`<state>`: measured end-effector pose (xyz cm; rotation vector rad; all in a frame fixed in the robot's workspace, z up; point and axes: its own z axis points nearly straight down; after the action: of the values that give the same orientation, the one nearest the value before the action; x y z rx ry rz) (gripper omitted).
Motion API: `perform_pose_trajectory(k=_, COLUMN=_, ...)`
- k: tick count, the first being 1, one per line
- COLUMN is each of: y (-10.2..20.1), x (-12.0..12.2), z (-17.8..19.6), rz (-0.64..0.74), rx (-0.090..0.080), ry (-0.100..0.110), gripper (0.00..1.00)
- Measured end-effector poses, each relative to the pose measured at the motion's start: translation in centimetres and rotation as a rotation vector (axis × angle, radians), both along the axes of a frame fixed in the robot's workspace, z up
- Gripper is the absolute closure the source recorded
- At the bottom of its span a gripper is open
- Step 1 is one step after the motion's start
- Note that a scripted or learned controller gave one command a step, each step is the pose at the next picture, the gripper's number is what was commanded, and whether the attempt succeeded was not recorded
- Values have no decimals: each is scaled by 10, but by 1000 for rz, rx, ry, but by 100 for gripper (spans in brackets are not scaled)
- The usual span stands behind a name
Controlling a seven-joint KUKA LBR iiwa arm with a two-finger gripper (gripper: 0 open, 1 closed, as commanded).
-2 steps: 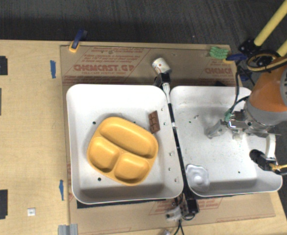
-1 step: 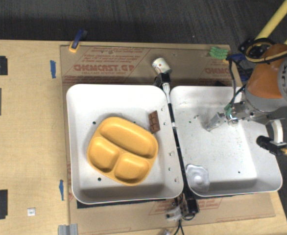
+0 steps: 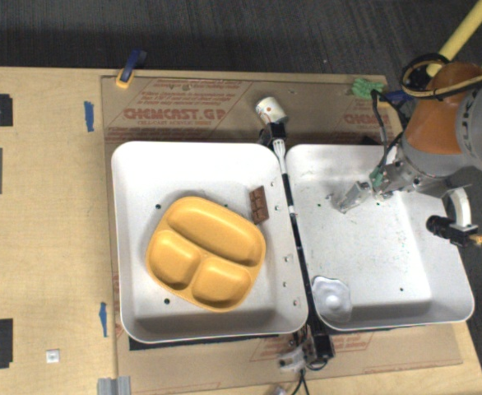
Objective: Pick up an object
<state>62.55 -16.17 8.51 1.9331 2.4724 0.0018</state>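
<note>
A yellow divided plate lies in the left bin, taking up most of its middle. A small brown block rests at that bin's right side, just above the plate's upper right rim. In the right bin, a small clear, roundish piece sits in the near left corner. My gripper hangs low over the upper left part of the right bin, pointing left, with nothing visibly held. The grey arm with its orange band comes in from the right.
A white-capped clamp stands behind the gap between the bins. Cardboard lies under the bins, with a blue-yellow clip and a green clip at its back edge. A black cable hangs beside the arm.
</note>
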Motion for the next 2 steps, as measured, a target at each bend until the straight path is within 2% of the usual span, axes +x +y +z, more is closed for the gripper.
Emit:
perform_pose_trajectory(k=1, y=14, x=-86, z=0, rz=53, rx=1, ry=3, gripper=0)
perform_pose_trajectory(k=2, y=-20, x=-60, z=28, rz=-66, rx=0, ry=0, gripper=0)
